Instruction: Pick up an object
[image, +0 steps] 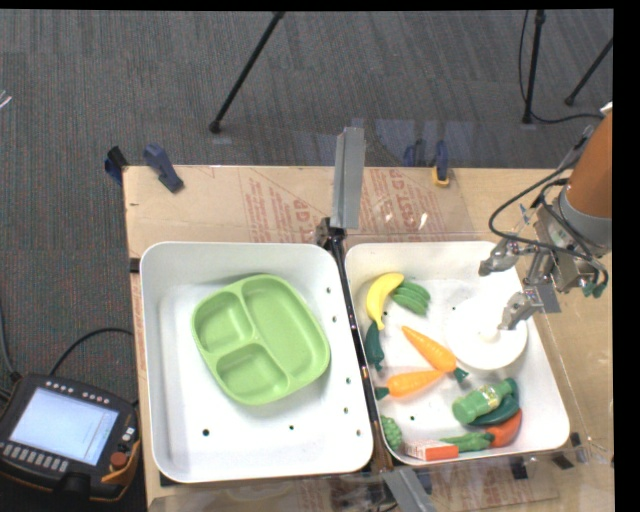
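Pincer (507, 290) open, holding nothing — carrot (430, 348) lies down-left of it, long axis diagonal, tip pointing up-left.

Printed sheet (300, 205) on the surface: red lettering and line markings are showing behind the two bins, upside down and slanted from this angle; the letters are too blurred to be read with any certainty.
Handheld pendant (62, 432) at the lower left: its screen is glowing pale, with no legible characters showing.
Small box (432, 452) in the right bin: orange and white faces are showing, any print too small to read.
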